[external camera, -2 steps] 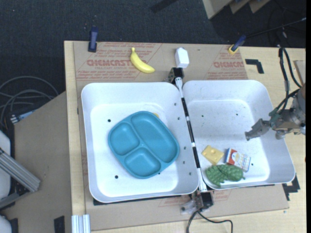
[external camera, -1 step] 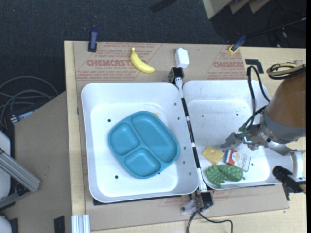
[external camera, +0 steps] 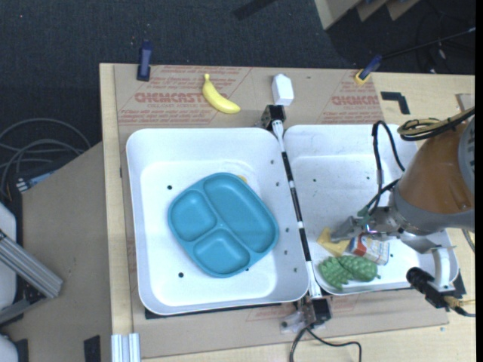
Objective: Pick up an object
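I'm low in the right bin (external camera: pixel 332 153), my gripper (external camera: pixel 361 236) down among a small heap at its near edge: a green knobbly toy (external camera: pixel 347 268), a yellow piece (external camera: pixel 330 239), something red and white (external camera: pixel 370 249). Whether my fingers are wide or closed, I can't tell. Nothing visibly lifted yet; grasp and raise remain, I judge. Blue divided plate (external camera: pixel 221 222) lies in the left bin (external camera: pixel 143 153).

One camera sits high above the bench (external camera: pixel 226 89), looking down at a slant on both bins (external camera: pixel 143 202).
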{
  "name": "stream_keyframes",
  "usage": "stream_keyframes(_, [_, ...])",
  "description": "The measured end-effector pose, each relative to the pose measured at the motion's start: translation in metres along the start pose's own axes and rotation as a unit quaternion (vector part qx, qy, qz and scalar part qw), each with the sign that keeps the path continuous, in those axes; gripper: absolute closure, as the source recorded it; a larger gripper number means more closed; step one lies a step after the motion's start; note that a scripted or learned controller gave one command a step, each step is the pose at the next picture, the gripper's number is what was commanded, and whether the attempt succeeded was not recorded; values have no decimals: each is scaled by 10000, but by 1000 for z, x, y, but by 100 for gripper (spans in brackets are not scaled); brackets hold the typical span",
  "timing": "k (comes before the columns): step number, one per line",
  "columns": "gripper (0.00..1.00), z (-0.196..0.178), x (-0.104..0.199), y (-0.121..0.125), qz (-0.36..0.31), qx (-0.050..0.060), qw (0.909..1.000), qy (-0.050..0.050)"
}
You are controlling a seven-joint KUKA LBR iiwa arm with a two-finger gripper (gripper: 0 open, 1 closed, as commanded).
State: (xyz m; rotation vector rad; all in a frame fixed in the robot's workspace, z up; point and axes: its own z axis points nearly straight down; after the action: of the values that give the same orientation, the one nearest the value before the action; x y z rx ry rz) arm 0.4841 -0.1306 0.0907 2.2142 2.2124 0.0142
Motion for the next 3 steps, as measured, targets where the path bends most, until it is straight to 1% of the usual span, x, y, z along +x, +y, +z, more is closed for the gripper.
stream_keyframes(1, [100,-12,0,3,0,-48,10000,-13])
stream_keyframes(2, [100,-94,48,69,-13,59,10000,12])
stream_keyframes(3, [0,-93,47,68,-9,73,10000,8])
